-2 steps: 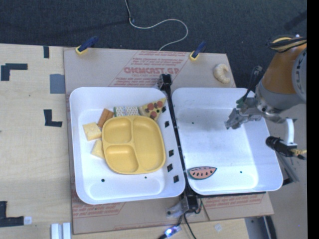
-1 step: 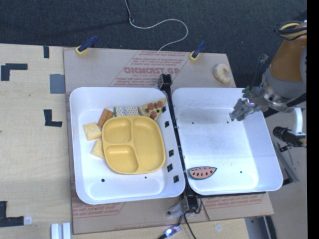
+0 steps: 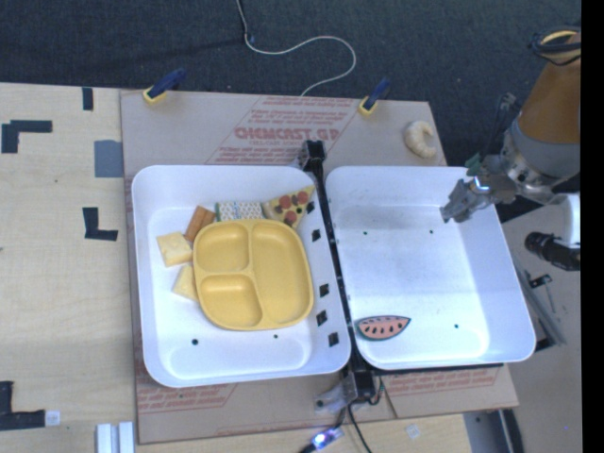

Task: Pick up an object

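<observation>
we cannot tell our gripper's (image 3: 457, 209) state as it hovers at the right bin's (image 3: 514, 295) far edge; the watermelon slice (image 3: 382, 327), below-left of it, looks light, thin, best pinched across its edges.

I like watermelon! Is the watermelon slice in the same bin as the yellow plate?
No, the watermelon slice lies in the right bin, the yellow plate in the left.

A light wooden surface (image 3: 57, 281) is marked with dark tape pieces (image 3: 94, 223). A cardboard sheet (image 3: 274, 130) is fastened to it by two blue-and-yellow clamps (image 3: 164, 84). Dark carpet (image 3: 113, 17) is crossed by a thin white cable (image 3: 302, 50).
</observation>
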`<action>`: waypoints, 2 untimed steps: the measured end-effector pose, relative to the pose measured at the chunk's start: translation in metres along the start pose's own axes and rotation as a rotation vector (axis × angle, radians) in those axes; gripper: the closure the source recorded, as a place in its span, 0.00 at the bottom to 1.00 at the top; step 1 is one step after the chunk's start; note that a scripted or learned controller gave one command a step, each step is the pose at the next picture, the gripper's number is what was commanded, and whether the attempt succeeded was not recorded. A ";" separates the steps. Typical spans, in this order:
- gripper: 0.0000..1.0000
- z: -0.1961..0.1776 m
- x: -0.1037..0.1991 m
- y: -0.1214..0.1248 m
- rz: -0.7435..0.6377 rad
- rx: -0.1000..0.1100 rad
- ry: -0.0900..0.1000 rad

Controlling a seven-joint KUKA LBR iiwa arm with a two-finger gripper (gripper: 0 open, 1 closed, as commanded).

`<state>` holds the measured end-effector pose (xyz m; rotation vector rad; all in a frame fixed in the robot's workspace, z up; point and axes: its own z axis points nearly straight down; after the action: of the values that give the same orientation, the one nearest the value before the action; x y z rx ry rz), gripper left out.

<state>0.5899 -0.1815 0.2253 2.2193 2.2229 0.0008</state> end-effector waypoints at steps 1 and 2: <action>1.00 0.000 0.043 -0.013 -0.003 0.003 0.001; 1.00 0.010 0.095 -0.040 -0.003 0.005 0.002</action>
<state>0.5496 -0.0866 0.2149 2.2191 2.2299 -0.0033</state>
